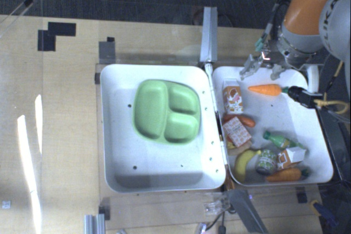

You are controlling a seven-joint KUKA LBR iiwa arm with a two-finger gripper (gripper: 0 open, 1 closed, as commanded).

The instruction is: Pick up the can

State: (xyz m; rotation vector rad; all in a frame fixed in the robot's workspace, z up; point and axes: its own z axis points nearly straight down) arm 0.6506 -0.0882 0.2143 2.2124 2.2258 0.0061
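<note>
1. We are seeing the gripper (262, 67) hanging over the far rim of the right bin (321, 142), its fingers spread apart and pinching nothing.
2. We are taking the right bin as our landmark: the can (266, 161) is lying near its near wall, well apart from the gripper.
3. Inside that bin, a banana (244, 162) is resting just to the left of the can, and a small carton (291, 157) is sitting just to its right.
4. A carrot (283, 175) is lying along the bin's near wall, beside the can, and a green bottle (279, 140) is lying just beyond the can.
5. Another carrot (264, 90) is lying near the bin's far wall, close under the gripper.
6. Left of the right bin, the left bin (118, 167) is holding a green divided tray (166, 110).
</note>
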